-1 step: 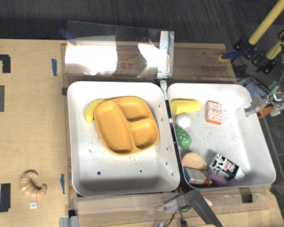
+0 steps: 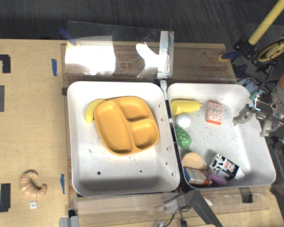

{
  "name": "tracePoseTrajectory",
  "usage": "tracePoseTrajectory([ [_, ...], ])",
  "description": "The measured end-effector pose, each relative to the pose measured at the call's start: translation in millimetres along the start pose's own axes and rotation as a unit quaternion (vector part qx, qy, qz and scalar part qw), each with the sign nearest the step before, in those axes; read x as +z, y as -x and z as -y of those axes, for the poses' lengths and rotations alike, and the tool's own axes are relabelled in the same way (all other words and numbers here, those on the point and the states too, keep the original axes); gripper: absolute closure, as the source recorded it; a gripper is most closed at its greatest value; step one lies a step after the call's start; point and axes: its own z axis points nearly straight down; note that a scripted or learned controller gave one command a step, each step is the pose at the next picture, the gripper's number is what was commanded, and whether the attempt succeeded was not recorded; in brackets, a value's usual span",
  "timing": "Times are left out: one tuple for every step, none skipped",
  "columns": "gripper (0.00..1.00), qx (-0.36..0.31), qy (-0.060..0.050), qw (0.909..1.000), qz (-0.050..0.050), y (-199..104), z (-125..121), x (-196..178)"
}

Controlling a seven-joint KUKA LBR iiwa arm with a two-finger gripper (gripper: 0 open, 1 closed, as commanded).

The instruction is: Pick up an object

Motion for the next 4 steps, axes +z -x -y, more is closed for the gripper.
tracePoseTrajectory([
  [0.0, -0.169, 0.006, 0.9856, 0.0, -52, 6, 103],
  [1.0, -0.168, 0.009, 0.9857, 0.0, -52, 4, 91],
  [1.0, -0.2, 0.008, 0.9797, 0.0, -112, -2, 102],
  [1.0, 0.148, 0.005, 0.989, 0.0, -90, -71, 103],
])
